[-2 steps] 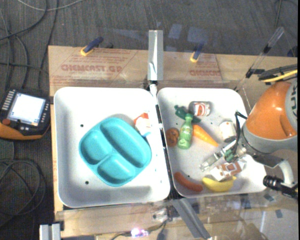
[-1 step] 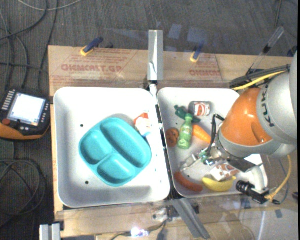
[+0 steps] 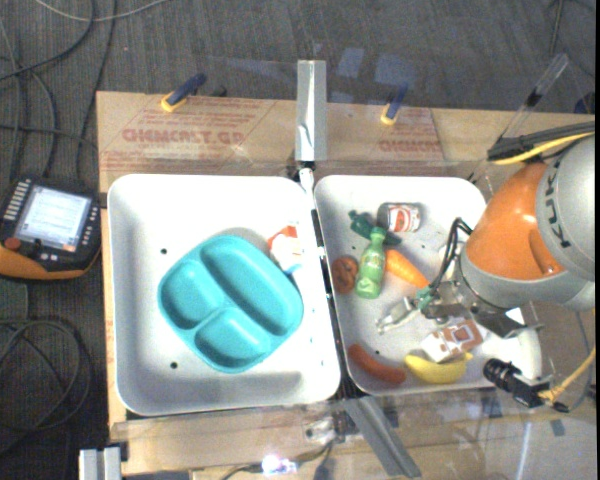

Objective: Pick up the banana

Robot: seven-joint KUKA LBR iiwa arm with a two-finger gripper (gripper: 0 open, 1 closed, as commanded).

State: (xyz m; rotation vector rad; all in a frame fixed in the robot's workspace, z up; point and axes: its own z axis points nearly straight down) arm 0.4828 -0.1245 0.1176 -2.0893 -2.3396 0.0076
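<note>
Camera view looks down on two white bins sitting side by side on the table. Inside the left bin (image 3: 140, 218) lies a teal divided plate (image 3: 232, 301), with a small red-and-white item (image 3: 287, 247) touching its upper right rim. Inside the right bin (image 3: 435, 183) are a can (image 3: 401, 217) near the top, a green bottle (image 3: 371, 268), an orange carrot (image 3: 405, 268) just beside the bottle, a brown round piece (image 3: 345, 271) on the bottle's other side, and a reddish sausage (image 3: 377, 364) near the bottom wall. Beside the sausage, at the bin's bottom edge, the banana (image 3: 437, 370) lies flat. Reaching in over this bin, the end effector (image 3: 410, 311) hangs above and left of the banana, apart from it; its fingers look spread with nothing between them.
</note>
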